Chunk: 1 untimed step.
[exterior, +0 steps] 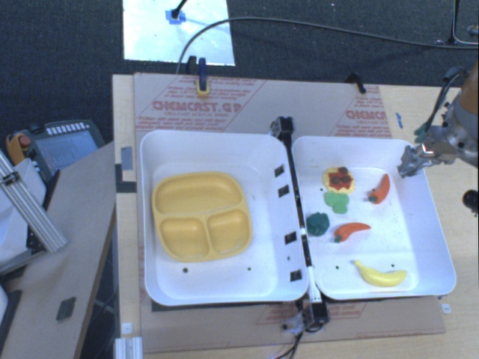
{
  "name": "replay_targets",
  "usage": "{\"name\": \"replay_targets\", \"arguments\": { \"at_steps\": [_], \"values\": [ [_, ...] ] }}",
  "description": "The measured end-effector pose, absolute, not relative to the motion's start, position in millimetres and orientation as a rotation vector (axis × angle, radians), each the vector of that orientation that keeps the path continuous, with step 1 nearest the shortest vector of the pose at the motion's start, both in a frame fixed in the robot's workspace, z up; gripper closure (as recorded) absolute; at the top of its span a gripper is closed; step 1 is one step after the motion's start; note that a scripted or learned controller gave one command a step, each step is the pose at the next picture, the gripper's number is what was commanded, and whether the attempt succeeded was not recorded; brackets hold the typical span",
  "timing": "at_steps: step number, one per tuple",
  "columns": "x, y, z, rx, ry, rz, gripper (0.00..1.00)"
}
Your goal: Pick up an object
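While the gripper (pixel 410 163) hangs over the right bin's (pixel 441 264) far right rim, nothing's between its fingers, and whether they're spread or pinched I can't tell from this angle, too small and blurry. So we're at the approach step, pre-grasp, no pick made yet by the look of it. Candidates all sit in the right bin: closest to the tool is a red-orange pepper-like toy (pixel 379 188), just beside it to the left; then a yellow piece w/ red topping (pixel 339 179), a light green piece (pixel 337 201) touching or nearly touching right below it, a dark green lump (pixel 317 224) near the divider, an orange carrot-ish toy (pixel 352 231) lying flat mid-bin, and a banana (pixel 380 275) near the front wall, well apart from the rest. Left bin (pixel 150 200) carries a yellow compartment tray (pixel 200 215), well away from the arm, prob not the target. Best guess: the red-orange toy is next, since it's nearest. Next move calls for sliding in off the rim, centring over one item, then dropping straight down w/ fingers straddling it. Risk: it's slim and tilted, could squirt out or get nudged; the yellow/green pair sits close, so a grab there may catch both.
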State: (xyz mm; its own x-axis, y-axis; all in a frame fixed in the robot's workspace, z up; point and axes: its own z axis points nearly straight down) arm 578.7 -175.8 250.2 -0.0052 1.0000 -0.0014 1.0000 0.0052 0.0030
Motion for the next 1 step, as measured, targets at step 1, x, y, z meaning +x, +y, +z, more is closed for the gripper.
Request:
{"name": "replay_targets", "arguments": {
  "at_steps": [1],
  "values": [
    [584.6, -122.4, 235.8, 2.212, 2.233, 0.001, 1.0]
  ]
}}
